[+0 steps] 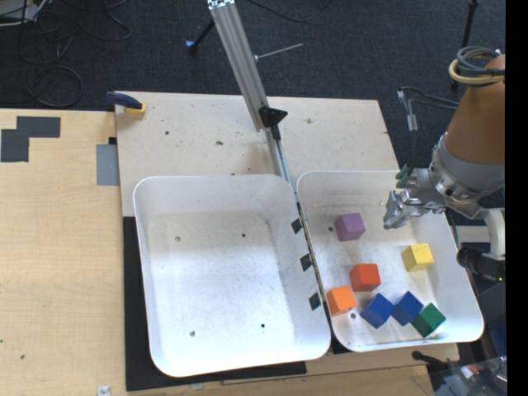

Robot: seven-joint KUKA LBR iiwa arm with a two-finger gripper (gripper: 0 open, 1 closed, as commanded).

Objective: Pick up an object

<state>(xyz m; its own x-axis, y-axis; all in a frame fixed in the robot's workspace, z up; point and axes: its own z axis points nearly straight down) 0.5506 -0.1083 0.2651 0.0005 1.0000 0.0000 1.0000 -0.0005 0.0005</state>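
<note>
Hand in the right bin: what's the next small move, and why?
Probably shift the hand toward the purple cube and then lower. The hand sits over bare bin floor in the right bin, between the purple cube and the yellow cube, with nothing visible between its fingers. The purple cube stands alone, apart from the others, so it looks the easiest target.

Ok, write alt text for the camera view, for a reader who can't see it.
A grey-and-orange robot arm reaches in from the right, its gripper above the right bin, which holds seven small blocks: purple, yellow, red, orange, two blue and green. The left bin sits alongside.
</note>
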